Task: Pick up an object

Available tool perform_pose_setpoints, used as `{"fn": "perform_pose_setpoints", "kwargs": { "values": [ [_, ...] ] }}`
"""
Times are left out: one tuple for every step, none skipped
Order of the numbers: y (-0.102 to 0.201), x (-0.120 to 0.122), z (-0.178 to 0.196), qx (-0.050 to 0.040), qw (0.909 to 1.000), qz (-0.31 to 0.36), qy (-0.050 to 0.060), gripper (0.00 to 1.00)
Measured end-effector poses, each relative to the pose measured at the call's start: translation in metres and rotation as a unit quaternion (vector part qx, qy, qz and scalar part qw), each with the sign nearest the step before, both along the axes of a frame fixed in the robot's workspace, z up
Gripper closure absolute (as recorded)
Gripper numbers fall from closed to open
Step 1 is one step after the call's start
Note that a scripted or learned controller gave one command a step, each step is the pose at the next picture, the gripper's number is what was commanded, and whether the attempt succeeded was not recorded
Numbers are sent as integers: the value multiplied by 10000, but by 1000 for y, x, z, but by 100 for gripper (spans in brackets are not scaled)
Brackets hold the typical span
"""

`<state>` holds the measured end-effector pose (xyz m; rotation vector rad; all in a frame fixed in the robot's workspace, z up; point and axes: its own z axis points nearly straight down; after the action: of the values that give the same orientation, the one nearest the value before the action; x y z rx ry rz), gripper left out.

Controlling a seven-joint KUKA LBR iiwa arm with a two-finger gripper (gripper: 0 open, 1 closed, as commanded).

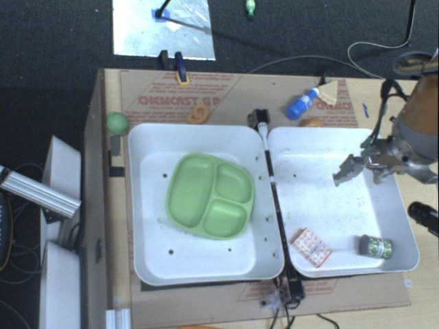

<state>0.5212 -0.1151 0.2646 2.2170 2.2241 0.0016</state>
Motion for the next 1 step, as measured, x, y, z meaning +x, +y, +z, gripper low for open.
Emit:
{"fn": "perform_pose_setpoints", "kwargs": {
  "values": [
    [-8, -25, -134, 4, 10000, -12, 22, 0]
  ]
}}
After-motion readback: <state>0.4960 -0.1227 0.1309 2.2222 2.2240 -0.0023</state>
